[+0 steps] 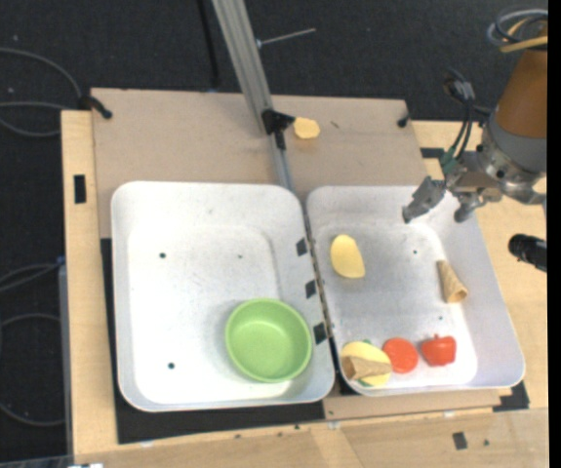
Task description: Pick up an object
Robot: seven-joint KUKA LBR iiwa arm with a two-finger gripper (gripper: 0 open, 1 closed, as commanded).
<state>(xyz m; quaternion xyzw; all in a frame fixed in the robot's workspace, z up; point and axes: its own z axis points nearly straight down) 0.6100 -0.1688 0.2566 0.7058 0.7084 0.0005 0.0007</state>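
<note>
Two white bins: left bin [163, 222] holds a green bowl [268, 339]; right bin [397, 213] holds your candidates. Gripper [441, 205] hangs over right bin's far rim, fingers spread, nothing btwn them. Yellow lemon-like piece [347, 257] sits alone mid-bin, prob. easiest grab: center over it, descend straight. Cone-shaped piece [452, 281] lies nearer the gripper but is thin. Tomato [400, 355] and red pepper [439, 350] crowd the front wall w/ a yellow item [366, 363]; skip.
</note>
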